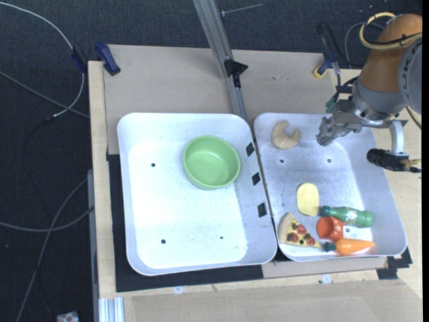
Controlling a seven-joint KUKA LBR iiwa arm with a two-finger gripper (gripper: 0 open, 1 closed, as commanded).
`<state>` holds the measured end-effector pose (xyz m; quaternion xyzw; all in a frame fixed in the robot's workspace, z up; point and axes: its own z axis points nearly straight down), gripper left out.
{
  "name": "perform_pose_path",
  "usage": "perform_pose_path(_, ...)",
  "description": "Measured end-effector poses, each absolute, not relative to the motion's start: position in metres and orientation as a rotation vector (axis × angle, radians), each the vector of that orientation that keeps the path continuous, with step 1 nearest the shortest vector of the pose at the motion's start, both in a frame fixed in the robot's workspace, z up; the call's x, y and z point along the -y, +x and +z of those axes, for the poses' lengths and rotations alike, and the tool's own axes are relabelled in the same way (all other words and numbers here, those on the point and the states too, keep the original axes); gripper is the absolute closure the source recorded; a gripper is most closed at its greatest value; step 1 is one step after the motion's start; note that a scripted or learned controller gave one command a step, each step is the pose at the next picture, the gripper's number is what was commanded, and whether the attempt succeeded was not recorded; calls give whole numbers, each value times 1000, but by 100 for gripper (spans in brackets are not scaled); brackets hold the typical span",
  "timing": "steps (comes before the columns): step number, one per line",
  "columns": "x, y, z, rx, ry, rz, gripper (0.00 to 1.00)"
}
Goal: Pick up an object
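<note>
Croissant [285, 135] lies near the far edge of the right bin [375, 180], close to its far-left corner. Just to the croissant's right, apart from it, the gripper [324, 137] hangs over the bin's far edge on the grey arm [389, 66]; whether its jaws are spread or pressed together I cannot tell, and nothing shows between them. Near the bin's near edge sits a cluster: a yellow piece [308, 198], a pizza slice [297, 232], a green bottle [348, 215], a red piece [328, 228] and a carrot [353, 246], the last four touching or nearly so. In the left bin [147, 200], a green bowl [212, 162] rests upright toward the far-right corner.
</note>
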<state>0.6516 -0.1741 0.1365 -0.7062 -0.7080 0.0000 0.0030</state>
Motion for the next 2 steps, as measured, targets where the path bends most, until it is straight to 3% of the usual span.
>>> perform_pose_path(2, 167, 653, 250, 2229, -2224, -9, 100)
